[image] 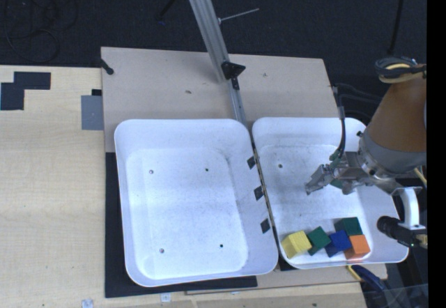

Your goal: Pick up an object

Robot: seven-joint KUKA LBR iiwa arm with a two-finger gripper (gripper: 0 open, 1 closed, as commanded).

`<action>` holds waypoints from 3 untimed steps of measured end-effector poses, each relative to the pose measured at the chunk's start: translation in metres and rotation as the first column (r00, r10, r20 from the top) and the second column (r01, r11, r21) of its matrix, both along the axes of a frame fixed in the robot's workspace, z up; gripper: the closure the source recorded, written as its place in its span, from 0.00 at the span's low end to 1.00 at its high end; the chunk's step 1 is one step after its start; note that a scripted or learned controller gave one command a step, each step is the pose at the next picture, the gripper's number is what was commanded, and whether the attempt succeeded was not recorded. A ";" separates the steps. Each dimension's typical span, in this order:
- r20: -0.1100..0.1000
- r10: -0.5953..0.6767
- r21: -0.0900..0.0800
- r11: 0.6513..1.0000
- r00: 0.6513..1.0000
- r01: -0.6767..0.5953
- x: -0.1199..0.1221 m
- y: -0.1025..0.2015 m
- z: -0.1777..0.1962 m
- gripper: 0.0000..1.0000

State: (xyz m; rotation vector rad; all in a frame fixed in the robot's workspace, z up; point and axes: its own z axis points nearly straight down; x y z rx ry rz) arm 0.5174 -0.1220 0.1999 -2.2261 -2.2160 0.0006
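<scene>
The gripper [322, 181] is blurry, its grip state unclear; yellow block [295, 243] lies among coloured blocks [339, 237].

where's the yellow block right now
The yellow block lies in the right bin, at its near-left corner, leftmost of the block cluster, touching the green block.

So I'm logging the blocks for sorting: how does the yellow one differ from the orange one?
The yellow block is pale yellow; the orange block is bright orange. The yellow block sits at the left end of the cluster, the orange block at the right end. The yellow block looks a little larger. Both lie along the near edge of the right bin, away from the gripper.
</scene>
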 end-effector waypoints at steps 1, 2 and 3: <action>0.001 0.008 0.000 1.000 1.000 -0.008 0.014 0.031 -0.010 0.00; -0.009 0.004 0.001 1.000 1.000 -0.004 0.030 -0.003 -0.100 0.00; 0.000 0.006 0.000 1.000 1.000 -0.006 0.070 -0.002 -0.108 0.00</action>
